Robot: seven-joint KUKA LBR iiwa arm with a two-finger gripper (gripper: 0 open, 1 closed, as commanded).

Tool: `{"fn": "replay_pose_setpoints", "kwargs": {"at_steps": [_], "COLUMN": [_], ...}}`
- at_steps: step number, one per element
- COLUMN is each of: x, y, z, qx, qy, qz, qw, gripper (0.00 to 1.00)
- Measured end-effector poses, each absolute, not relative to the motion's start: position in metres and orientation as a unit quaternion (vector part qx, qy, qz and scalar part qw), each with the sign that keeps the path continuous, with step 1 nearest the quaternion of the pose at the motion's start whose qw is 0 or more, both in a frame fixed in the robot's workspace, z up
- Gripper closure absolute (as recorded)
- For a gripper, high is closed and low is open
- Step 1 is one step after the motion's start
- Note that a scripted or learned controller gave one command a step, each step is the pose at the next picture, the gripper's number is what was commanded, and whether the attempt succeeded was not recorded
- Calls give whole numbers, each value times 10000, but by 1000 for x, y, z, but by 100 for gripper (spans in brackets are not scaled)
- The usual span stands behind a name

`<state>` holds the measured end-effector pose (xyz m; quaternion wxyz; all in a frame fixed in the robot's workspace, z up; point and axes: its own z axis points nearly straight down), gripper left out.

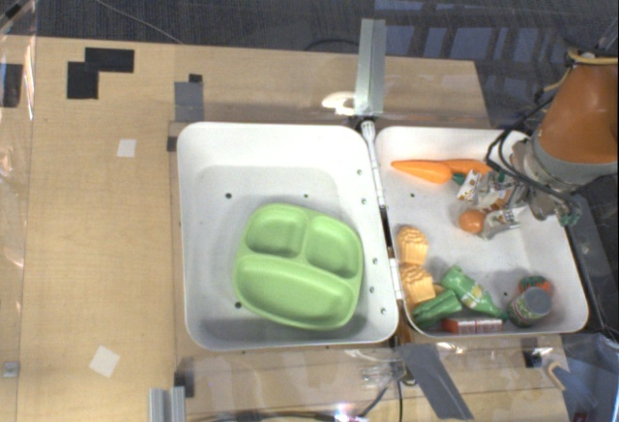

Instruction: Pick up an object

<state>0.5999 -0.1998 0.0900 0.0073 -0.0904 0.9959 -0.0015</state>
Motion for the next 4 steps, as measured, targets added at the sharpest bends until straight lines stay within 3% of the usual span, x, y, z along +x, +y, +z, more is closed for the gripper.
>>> {"fn": "replay_pose_setpoints", "kwargs": {"at_steps": [1, 2, 3, 4], "x": [514, 534, 515, 515], "y": [-177, -182, -130, -112], "z": [93, 119, 94, 259], "qx": [-1759, -3924, -5989, -6029], "qy": [9844, 9198, 8007, 7977], "qz": [-18, -19, -100, -60], "qw": [53, 43, 120, 62], "gripper": [100, 100, 100, 100]}}
